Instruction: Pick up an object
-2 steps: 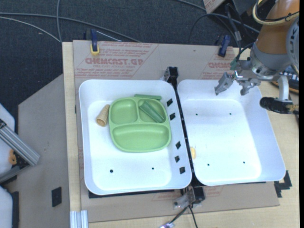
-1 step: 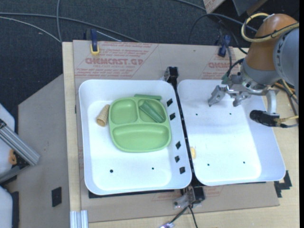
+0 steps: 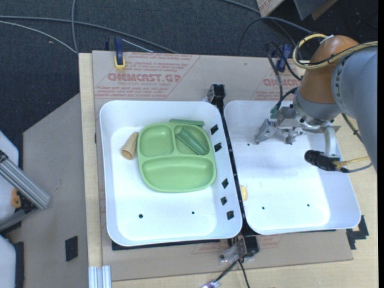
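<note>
Plate (image 3: 177, 173) left bin; gripper (image 3: 277, 131) right bin.

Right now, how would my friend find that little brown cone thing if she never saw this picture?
Start at the left white bin, the one with the big green divided plate in it. Look just off the plate's left edge, on the bin floor: the small tan cone lies there on its side, beside the plate. It is the bin's one brownish thing; everything near it is green or white.
</note>
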Controlling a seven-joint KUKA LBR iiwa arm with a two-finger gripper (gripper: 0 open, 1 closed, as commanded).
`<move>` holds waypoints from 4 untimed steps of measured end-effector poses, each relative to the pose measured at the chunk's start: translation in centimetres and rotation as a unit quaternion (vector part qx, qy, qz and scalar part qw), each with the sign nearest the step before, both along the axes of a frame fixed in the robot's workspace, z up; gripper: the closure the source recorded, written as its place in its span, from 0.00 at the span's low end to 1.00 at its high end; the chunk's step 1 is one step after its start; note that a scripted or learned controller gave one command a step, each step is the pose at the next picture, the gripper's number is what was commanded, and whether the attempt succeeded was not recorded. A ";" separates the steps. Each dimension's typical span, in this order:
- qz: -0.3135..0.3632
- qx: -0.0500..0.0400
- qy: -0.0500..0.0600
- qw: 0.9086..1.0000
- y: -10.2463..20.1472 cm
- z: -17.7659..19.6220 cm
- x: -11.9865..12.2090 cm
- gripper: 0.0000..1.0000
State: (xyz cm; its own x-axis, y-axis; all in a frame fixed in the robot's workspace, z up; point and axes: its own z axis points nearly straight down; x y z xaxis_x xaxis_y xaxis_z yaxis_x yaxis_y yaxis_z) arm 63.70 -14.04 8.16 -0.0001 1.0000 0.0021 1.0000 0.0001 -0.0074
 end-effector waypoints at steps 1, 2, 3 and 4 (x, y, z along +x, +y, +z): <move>0.000 0.000 -0.004 1.000 0.0 1.5 0.3 1.00; 0.001 -0.002 -0.008 1.000 -0.1 8.1 0.8 1.00; 0.001 -0.002 -0.008 1.000 0.7 14.0 0.4 1.00; 0.001 -0.001 -0.006 1.000 0.7 16.4 0.5 1.00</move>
